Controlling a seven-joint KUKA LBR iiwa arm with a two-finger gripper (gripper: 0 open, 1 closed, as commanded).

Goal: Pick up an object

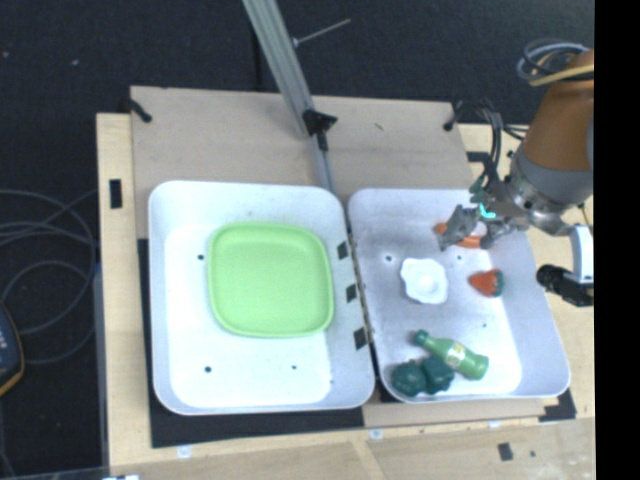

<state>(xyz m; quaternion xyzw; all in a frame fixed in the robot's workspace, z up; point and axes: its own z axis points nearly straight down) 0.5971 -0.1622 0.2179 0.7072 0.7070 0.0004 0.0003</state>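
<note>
Over the right bin (535, 353), the fingers (466, 230) are hovering, state unclear, risking nudging the orange piece (470, 236) aside.

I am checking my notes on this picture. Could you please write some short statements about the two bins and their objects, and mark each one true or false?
1. The green plate lies in the left bin. True.
2. The green bottle stands upright in the left bin. False: it lies on its side in the right bin, near the front edge.
3. The white object lies near the middle of the right bin. True.
4. The gripper hovers over the green plate. False: it is over the back part of the right bin.
5. The red object lies to the right of the white object. True.
</note>
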